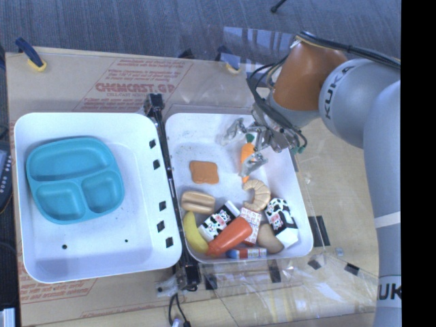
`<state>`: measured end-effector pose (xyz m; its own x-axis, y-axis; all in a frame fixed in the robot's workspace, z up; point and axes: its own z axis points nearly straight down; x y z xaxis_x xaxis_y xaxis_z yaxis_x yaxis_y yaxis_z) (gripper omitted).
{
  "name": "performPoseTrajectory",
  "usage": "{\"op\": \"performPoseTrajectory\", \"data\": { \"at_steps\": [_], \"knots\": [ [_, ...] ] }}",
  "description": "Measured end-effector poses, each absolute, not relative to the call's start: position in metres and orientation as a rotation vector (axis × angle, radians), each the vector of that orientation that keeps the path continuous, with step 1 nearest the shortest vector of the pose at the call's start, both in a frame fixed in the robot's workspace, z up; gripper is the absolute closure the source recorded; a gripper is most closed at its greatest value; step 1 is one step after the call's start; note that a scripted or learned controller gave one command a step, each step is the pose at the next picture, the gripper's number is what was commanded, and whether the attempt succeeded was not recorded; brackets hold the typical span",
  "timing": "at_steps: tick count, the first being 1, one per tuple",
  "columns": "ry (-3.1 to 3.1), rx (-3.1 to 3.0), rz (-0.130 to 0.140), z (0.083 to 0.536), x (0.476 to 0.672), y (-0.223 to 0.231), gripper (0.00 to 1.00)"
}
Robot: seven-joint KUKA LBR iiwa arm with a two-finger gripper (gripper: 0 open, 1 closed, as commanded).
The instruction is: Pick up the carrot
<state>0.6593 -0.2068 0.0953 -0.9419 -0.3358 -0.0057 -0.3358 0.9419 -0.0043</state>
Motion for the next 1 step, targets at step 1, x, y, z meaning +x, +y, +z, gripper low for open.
{"op": "performPoseTrajectory", "data": {
  "at_steps": [1],
  "knots": [
    [3.083, -0.538, -0.01, 0.1083, 0.6618, -0.2058, 1.0]
  ]
}}
